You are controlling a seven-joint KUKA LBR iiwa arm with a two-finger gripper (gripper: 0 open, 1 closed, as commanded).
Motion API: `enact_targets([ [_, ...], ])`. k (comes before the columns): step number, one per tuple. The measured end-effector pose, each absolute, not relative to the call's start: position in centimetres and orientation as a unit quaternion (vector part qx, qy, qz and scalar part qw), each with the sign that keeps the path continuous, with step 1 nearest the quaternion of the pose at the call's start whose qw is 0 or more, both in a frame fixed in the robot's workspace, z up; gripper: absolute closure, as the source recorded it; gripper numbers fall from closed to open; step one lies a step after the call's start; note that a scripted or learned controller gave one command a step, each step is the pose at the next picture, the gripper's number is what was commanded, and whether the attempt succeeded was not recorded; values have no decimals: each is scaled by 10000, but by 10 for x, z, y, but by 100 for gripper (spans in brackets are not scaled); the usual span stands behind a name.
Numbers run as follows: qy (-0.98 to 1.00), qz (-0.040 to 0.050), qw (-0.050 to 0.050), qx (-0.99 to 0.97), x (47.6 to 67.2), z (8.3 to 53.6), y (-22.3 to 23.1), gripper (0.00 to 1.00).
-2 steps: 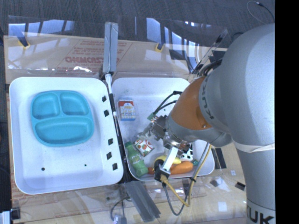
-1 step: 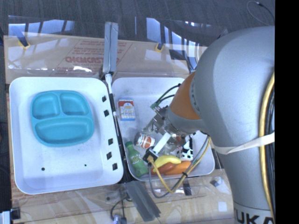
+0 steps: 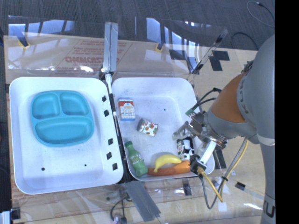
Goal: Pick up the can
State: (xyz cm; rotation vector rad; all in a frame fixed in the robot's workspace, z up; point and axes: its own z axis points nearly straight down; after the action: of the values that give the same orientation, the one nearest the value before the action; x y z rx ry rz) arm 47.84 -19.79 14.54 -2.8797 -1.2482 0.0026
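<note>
Camera view: can [image 3: 147,128] lies on its side, centre of right bin [image 3: 161,90], apart from other items, so I judge top approach free. Gripper [image 3: 196,155] low at bin's lower-right edge, over black-white carton [image 3: 185,148], well right of can. Cannot tell fingers' state. Banana [image 3: 167,160], carrot [image 3: 170,169], bottle [image 3: 136,158] along lower wall. Box [image 3: 126,109] upper left of can. Blue tray [image 3: 61,117] in left bin.

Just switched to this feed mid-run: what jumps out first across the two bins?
The bright blue divided plate in the left bin catches the eye first. Next is the grey arm with its orange band, reaching in from the right, its gripper low over the right bin's near right corner beside a black-and-white carton. The can lies tipped mid-bin, apart from the gripper; a banana, carrot and green bottle crowd the front edge.
</note>
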Motion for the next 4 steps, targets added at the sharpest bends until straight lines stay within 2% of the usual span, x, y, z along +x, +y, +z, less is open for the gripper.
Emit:
enact_targets([
  [1, -3805, 20, 27, -9248, 557, 127, -125, 0],
  [2, -3434, 19, 24, -9392, 503, 91, -109, 0],
  [3, -3534, 5, 13, -9355, 490, 240, -167, 0],
  [4, -3535, 6, 16, -9355, 490, 240, -167, 0],
])
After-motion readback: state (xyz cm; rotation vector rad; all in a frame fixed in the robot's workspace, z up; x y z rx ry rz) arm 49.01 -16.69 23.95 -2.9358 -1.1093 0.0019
